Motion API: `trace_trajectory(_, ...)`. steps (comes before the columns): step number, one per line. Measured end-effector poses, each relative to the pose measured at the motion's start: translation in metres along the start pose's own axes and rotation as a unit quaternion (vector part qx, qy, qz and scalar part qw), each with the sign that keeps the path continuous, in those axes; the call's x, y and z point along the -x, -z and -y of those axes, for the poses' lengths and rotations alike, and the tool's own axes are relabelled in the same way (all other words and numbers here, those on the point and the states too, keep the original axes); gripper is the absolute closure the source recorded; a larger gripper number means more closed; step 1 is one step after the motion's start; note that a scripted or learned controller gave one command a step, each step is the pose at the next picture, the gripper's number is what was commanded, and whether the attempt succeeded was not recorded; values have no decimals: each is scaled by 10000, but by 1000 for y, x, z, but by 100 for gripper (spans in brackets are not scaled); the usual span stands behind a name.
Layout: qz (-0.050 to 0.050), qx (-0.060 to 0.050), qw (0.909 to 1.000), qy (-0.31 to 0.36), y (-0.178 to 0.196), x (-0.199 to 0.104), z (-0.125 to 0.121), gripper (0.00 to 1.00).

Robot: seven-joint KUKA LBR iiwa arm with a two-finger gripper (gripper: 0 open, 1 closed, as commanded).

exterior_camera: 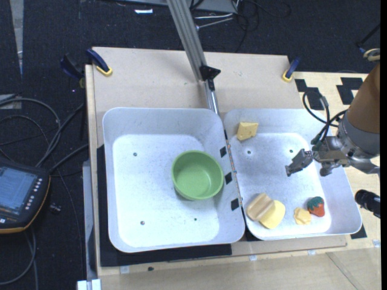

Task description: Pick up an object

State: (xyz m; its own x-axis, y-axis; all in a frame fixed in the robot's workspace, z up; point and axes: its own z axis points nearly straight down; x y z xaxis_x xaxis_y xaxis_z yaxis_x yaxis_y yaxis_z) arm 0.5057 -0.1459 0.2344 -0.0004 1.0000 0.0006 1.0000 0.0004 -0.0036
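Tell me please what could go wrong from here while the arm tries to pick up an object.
The gripper hangs over bare floor of the right bin, so closing here would likely catch nothing. The small yellow piece and the red and green toy touch near the bin's wall, so a grasp there may slip.

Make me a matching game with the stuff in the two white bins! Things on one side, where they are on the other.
Things:
1. green bowl
2. yellow wedge
3. red and green toy
4. hand

Places:
A. front right corner of the right bin
B. above the middle of the right bin
C. middle of the left bin
D. back left of the right bin

Pairs: 1-C, 2-D, 3-A, 4-B
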Motion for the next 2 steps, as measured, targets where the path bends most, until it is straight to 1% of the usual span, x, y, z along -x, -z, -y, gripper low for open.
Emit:
trace_trajectory(1, -1, -4, 10000, 0, -57, -1, -9, 0)
trace_trajectory(2, -2, -5, 10000, -4, -109, 6, 0, 0)
